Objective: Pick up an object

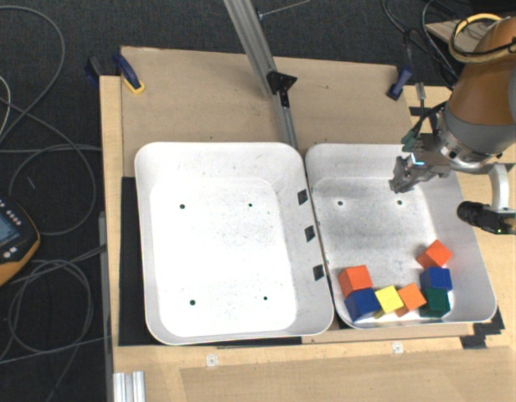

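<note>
You will find no brand, label or writing that can be read anywhere here; the handheld device (5, 237) at the left edge has a screen, but its content is too small to make out.

Count two white bins side by side on the bench (199, 82): the left bin (157, 174) and the right bin (358, 166). All the blocks lie in the right bin, bunched in its near corner. You can count six or seven: an orange block (354, 278) at the left of the row, a blue block (363, 303) just in front of it, a yellow block (389, 299) touching the blue one, another orange block (411, 296) beside the yellow, then a blue block (437, 279) with a green block (436, 304) in front of it, and a third orange block (436, 254) tilted just behind those, closest to the arm. Where the blue and green meet is hard to separate, so the total is not certain.

The end effector (403, 177) hangs over the far part of the right bin, well apart from the blocks. It looks dark and small from this height; you cannot tell how far it is parted, and no block is seen in it.

Two blue clamps (129, 74) grip the far edge of the bench, one at each corner. A metal pole (258, 48) slants down between the bins.
</note>
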Controlling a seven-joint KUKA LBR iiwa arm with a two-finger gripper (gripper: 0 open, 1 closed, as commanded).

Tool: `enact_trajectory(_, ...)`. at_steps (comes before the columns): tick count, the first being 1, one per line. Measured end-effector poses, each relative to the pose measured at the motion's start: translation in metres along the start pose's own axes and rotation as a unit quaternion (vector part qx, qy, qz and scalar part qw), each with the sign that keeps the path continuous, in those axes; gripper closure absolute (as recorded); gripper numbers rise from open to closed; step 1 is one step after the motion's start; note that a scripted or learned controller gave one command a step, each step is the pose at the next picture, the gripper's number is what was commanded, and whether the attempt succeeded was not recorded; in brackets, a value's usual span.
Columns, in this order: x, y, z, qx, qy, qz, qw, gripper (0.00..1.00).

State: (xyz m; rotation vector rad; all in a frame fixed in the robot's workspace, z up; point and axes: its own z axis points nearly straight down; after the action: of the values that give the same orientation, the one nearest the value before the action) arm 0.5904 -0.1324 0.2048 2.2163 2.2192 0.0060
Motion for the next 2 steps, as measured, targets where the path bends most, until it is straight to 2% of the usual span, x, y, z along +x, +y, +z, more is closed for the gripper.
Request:
enact_trajectory(1, 0.0, 0.002, -0.055, -0.001, 0.0, 0.0, 1.0, 1.0)
enact_trajectory(2, 0.05, -0.017, -0.061, 0.004, 0.002, -0.002, 1.0, 1.0)
